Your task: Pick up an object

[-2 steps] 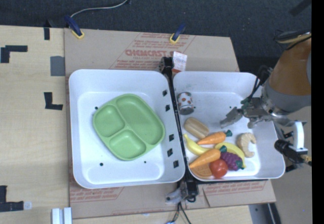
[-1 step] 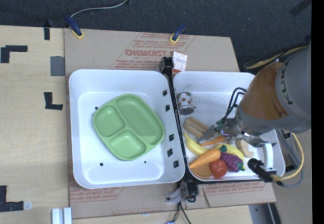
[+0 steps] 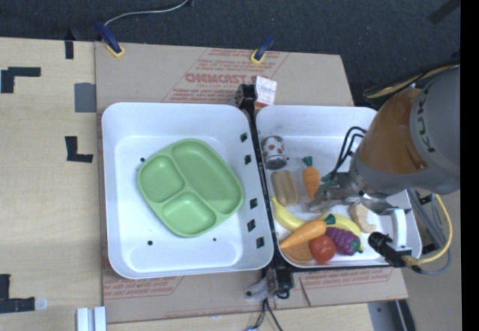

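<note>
two white bins are sitting side by side on a cardboard sheet (image 3: 217, 79), which is clamped at its far edge by two blue-and-yellow clips (image 3: 110, 39). the left bin (image 3: 120, 172) is holding a green divided plate (image 3: 190, 186). the right bin (image 3: 314, 123) is holding crowded toy food: a small can (image 3: 274, 150), a beige bread piece (image 3: 284, 186), a small carrot (image 3: 310, 178), a banana (image 3: 288, 217), a large carrot (image 3: 303, 234), a red tomato (image 3: 322, 248) and purple grapes (image 3: 344, 240), the last four lying touching one another. the arm (image 3: 408, 142) is reaching over the right bin, its gripper (image 3: 329, 193) hanging just beside the small carrot; whether its fingers are apart or together cannot be told, and nothing is visibly between them.
</note>
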{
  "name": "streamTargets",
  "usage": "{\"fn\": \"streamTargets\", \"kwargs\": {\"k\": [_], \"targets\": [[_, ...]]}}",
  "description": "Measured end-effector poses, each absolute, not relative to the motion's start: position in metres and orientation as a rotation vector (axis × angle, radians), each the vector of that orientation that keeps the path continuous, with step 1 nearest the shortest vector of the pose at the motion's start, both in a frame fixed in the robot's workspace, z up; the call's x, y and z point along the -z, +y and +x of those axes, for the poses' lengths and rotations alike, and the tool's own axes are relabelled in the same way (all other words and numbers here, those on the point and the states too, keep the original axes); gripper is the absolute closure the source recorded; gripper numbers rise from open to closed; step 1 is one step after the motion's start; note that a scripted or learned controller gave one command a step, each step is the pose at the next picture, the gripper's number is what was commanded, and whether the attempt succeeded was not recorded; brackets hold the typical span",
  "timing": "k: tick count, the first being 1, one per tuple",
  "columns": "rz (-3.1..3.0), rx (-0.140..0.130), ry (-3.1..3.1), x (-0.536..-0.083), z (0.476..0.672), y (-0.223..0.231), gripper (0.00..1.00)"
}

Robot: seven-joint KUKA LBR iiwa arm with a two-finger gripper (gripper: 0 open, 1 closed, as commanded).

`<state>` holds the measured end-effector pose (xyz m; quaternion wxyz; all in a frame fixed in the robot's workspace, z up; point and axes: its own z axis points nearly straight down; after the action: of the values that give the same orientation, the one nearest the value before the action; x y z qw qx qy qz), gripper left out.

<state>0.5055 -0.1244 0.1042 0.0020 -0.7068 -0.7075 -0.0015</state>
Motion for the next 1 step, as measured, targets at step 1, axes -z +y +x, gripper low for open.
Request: {"fn": "streamTargets", "kwargs": {"k": [1], "targets": [[-2.217, 0.005, -2.219, -0.1041, 0.5054, -0.1244, 0.0]]}}
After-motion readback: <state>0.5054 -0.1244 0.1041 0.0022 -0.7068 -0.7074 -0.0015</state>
